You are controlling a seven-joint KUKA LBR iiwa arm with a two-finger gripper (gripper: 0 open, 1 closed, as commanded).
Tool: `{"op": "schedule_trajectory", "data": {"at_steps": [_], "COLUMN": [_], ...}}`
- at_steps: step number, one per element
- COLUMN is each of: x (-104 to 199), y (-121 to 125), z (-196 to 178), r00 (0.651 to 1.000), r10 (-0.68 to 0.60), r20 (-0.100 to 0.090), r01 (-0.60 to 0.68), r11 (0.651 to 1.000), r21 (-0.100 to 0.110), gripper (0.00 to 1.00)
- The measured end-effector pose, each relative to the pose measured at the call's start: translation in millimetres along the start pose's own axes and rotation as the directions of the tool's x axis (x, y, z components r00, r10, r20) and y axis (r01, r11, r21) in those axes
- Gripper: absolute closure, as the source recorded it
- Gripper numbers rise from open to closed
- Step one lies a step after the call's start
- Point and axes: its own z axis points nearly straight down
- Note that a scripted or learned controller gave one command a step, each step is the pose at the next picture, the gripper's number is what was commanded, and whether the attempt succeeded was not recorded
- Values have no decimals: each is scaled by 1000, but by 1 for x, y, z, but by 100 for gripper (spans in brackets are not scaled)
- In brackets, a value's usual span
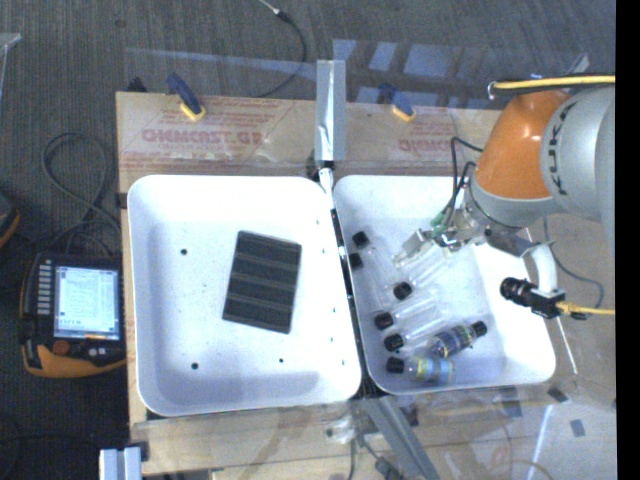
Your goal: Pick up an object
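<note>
Plywood bench (250, 138) is set on grey carpet (60, 58) (handheld orange pendant (75, 313) alongside); state of the two-finger gripper (450, 233) cannot be told.

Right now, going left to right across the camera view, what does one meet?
Handheld control pendant with lit screen → left white bin → dark ribbed rectangular block → right white bin, with clear black-capped bottles → grey arm with orange band.

One fixed camera overhead — slanted down on both bins (150, 268).
</note>
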Motion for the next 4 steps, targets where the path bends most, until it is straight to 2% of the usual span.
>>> {"op": "schedule_trajectory", "data": {"at_steps": [1, 2, 3, 4], "x": [21, -49, -66, -59], "y": [-97, -1, -7, 8], "z": [-36, -26, -152, -39], "r00": [998, 997, 990, 987], "r10": [-64, -72, -141, -162], "r20": [-2, -2, 2, 0], "r01": [64, 72, 141, 162], "r11": [998, 997, 990, 987], "r21": [0, 0, -2, 1], "gripper": [0, 0, 0, 0]}}
